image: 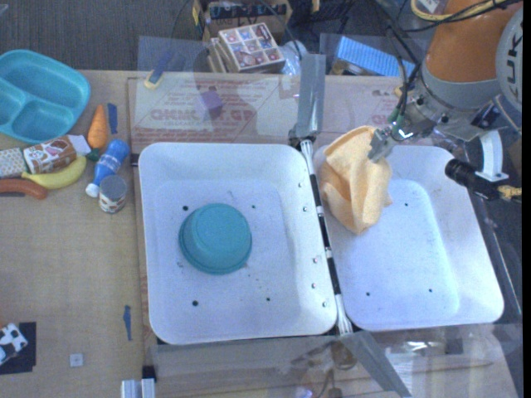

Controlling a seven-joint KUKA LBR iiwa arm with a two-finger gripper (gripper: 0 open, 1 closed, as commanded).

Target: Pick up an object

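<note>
Cloth (355, 185), yellow and soft, hangs bunched from my jaws, pinched shut on its top corner over the right bin (431, 297) near the divider. Light, floppy stuff; a fold grips best, though it could slip.

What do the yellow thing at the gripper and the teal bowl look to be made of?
Yellow cloth: soft fabric, matte, hanging in folds from the gripper. Teal bowl: probably plastic, smooth, even colour, faint sheen, lying upside down.

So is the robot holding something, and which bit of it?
Yes: the gripper pinches the yellow cloth by its top right corner, and the cloth hangs down into the right bin.
</note>
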